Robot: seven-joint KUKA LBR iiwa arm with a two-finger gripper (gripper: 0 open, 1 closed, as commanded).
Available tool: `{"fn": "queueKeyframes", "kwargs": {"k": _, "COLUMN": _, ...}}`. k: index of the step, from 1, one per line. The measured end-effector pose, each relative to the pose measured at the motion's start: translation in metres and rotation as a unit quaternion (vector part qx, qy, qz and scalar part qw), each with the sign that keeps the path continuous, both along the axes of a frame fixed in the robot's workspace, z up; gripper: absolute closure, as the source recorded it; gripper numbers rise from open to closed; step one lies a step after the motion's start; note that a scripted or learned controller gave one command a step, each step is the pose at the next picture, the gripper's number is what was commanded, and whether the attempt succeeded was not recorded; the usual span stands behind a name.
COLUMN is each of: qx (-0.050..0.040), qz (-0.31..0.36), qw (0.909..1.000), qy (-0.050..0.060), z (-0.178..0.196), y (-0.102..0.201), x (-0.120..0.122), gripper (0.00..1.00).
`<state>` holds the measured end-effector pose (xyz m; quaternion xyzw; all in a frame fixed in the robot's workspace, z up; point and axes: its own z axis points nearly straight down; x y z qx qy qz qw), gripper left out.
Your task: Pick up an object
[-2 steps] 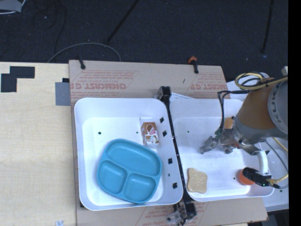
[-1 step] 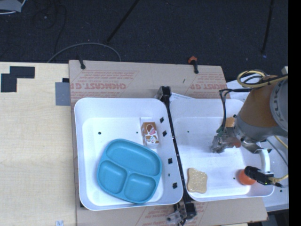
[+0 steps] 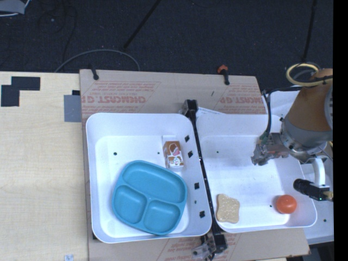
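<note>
Gripper (image 3: 265, 154) hovering low over right bin (image 3: 244, 145), jaw state indeterminable | grasping nothing visibly | tomato (image 3: 285, 204) and toast slice (image 3: 228, 209) lying near, awaiting pick.

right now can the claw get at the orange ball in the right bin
Probably yes. The claw hangs over the right bin, and the orange ball lies in the open near that bin's front right corner with nothing on it. The slice of toast lies well apart.
</note>
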<state>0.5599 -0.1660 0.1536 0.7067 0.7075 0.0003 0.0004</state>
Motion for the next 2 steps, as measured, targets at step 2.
{"fn": "queueKeyframes", "kwargs": {"k": 2, "qx": 0.0001, "qz": 0.0, "qw": 1.0, "qy": 0.001, "z": 0.077, "y": -0.003, "x": 0.002, "gripper": 1.0}}
